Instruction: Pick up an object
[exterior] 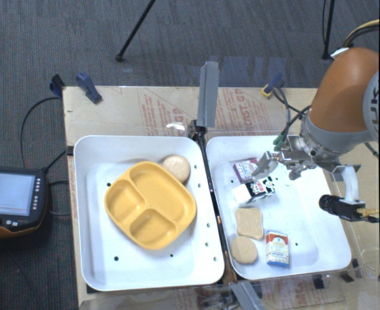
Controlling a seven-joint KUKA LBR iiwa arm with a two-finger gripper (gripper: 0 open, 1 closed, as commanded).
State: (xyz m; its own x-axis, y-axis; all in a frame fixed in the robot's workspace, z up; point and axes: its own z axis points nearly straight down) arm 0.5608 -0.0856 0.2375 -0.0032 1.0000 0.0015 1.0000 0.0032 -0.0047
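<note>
The gripper (267,166) hangs over the right bin (335,250), near its far-left corner, above a small black-and-white carton (258,190). Its grip state cannot be told. To pick well, it should centre over the carton, clear of the purple packet (244,169) just beside it.

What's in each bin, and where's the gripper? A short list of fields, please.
left bin: yellow tray with three compartments; round beige piece touching the tray's far edge
right bin: purple packet, black-and-white carton, toast slice, round cookie, red-and-white box
gripper: over the right bin, close above the purple packet and the carton
held: nothing seen between the fingers
bench: wooden board under both bins
</note>
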